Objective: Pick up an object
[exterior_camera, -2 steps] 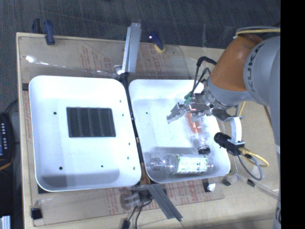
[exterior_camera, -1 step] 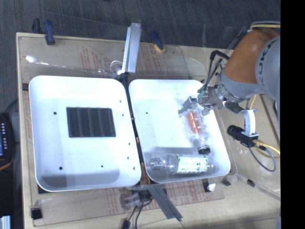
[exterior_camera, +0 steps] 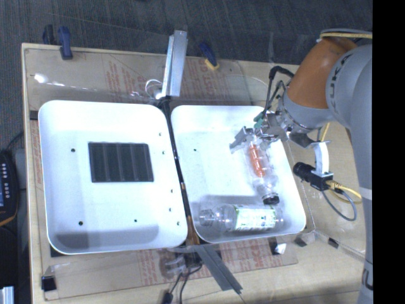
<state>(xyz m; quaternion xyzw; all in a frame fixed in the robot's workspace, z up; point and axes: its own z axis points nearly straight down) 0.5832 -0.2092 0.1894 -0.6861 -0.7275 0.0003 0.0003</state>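
Observation:
My gripper (exterior_camera: 248, 137) hangs over the upper right part of the right bin (exterior_camera: 209, 125). Just below it lies a small clear bottle (exterior_camera: 259, 164) with orange contents and a black cap, slanting toward the bin's right wall. Its upper end sits right under the gripper; whether they touch I cannot tell. A larger clear plastic bottle (exterior_camera: 243, 218) with a green and white label lies on its side along the bin's front wall.
The left bin (exterior_camera: 63, 189) holds a dark ribbed rectangular pad (exterior_camera: 120, 162) near its middle. A metal bar (exterior_camera: 174, 62) stands at the back between the bins. Blue clamps (exterior_camera: 64, 41) grip the bench's far edge.

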